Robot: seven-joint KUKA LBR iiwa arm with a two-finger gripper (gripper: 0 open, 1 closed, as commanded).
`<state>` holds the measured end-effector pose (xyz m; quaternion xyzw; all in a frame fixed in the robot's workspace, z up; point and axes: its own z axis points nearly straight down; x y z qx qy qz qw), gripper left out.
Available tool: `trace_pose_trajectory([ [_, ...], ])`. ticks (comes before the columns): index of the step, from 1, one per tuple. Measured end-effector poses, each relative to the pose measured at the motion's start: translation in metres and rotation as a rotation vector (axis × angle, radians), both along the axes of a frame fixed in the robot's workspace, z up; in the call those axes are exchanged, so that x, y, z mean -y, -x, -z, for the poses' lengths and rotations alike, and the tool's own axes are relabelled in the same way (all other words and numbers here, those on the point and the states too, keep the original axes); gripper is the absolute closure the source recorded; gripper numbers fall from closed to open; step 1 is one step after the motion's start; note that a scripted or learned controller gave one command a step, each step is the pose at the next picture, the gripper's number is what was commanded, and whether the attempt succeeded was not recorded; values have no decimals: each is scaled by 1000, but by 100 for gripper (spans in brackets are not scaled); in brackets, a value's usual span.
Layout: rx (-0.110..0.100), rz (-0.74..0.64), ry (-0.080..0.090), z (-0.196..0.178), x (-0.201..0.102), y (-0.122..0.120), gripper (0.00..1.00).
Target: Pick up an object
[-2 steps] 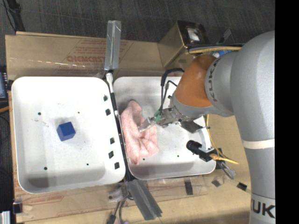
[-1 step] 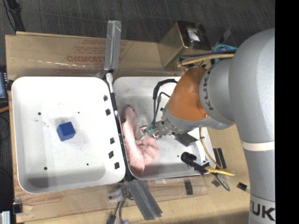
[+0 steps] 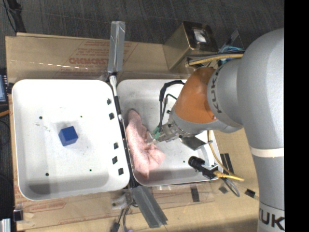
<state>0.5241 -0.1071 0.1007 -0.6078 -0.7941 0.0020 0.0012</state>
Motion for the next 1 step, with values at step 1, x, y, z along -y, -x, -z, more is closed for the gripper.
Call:
trace_pose_trajectory([
  [1, 1, 1, 2, 0, 1, 0, 0],
])
